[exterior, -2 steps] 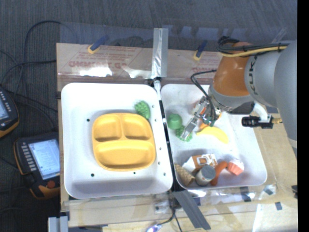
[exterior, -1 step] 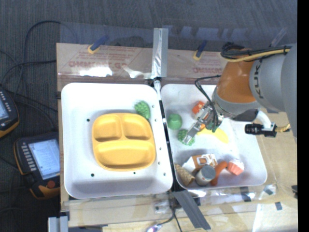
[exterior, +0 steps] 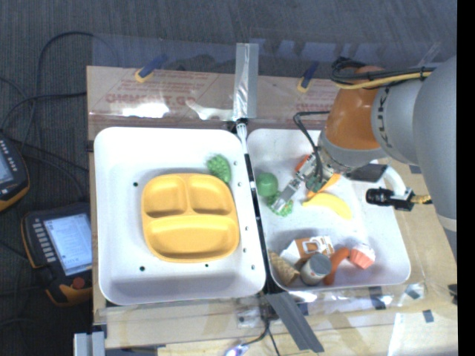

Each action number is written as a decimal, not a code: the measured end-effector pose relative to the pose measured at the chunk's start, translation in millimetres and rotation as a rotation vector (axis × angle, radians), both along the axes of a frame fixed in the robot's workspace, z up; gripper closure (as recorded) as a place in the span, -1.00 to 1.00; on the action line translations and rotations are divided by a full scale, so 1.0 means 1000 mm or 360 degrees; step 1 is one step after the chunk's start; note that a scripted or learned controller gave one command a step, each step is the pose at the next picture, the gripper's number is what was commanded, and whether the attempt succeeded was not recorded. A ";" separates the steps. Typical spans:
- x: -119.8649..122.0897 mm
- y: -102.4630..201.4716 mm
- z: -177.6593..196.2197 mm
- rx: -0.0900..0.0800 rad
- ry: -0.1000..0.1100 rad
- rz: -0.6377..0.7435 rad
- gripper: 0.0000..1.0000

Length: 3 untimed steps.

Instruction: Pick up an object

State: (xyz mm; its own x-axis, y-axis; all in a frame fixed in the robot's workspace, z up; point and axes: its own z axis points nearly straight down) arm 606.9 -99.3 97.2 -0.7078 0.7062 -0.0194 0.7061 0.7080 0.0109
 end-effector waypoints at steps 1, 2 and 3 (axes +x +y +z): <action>0.047 0.001 0.000 -0.0004 0.0006 0.0216 -1.00; 0.033 0.001 0.002 -0.0008 -0.0012 0.0319 -1.00; 0.018 0.000 0.002 -0.0009 -0.0012 0.0321 -1.00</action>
State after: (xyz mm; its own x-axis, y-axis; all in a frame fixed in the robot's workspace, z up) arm 624.5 -99.5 98.7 -0.8345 0.5502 -0.0291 0.5501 0.8350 0.0112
